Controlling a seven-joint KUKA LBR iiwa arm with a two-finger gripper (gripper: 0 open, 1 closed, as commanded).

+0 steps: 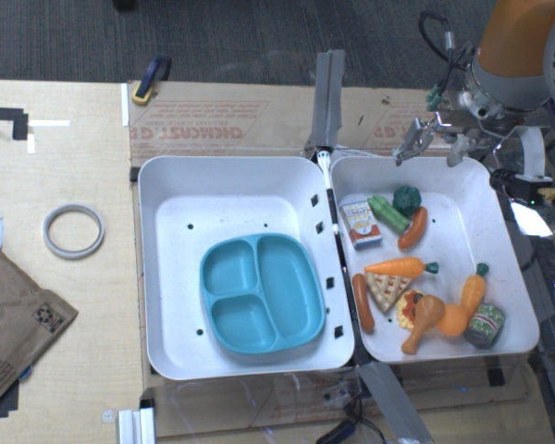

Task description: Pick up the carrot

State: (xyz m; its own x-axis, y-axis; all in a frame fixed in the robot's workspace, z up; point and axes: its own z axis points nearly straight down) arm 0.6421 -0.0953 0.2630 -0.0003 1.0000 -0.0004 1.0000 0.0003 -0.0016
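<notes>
An orange carrot (400, 267) with a green stem lies across the middle of the right bin (499, 213). A second, smaller carrot (473, 290) lies near that bin's right wall. My gripper (437, 146) hangs above the bin's far edge, up and to the right of the middle carrot, well apart from it. Its two fingers are spread open, and nothing is between them.
The right bin also holds a small carton (360, 222), a green vegetable (388, 213), broccoli (407, 197), two sausages (362, 302), a pizza slice (388, 291), a drumstick (421, 320) and a can (485, 325). A blue divided plate (261, 292) lies in the left bin (166, 248). A tape ring (73, 230) rests on the bench.
</notes>
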